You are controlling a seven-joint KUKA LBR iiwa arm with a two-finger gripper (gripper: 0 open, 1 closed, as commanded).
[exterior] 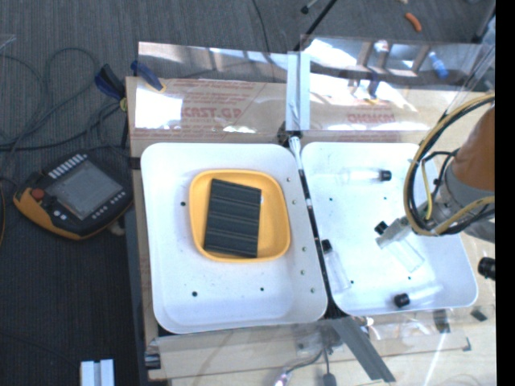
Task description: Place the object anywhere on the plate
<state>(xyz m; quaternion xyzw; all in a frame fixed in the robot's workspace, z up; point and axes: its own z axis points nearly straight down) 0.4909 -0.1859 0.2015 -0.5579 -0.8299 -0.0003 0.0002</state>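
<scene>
A dark grey ribbed rectangular block point(233, 217) lies flat on the yellow plate point(276, 207) in the left white bin point(161, 240). The block covers the plate's middle and stands slightly tilted to the plate's edges. My gripper point(405, 250) hangs over the right white bin point(354, 280), near its middle right, well apart from the plate and the block. Nothing shows between its tips.
Small black knobs sit in the right bin at the back point(385, 175) and the front point(400, 300). A raised divider point(310, 215) separates the bins. Yellow and black cables point(426, 191) loop beside the wrist. A teach pendant point(76, 195) lies on the floor at the left.
</scene>
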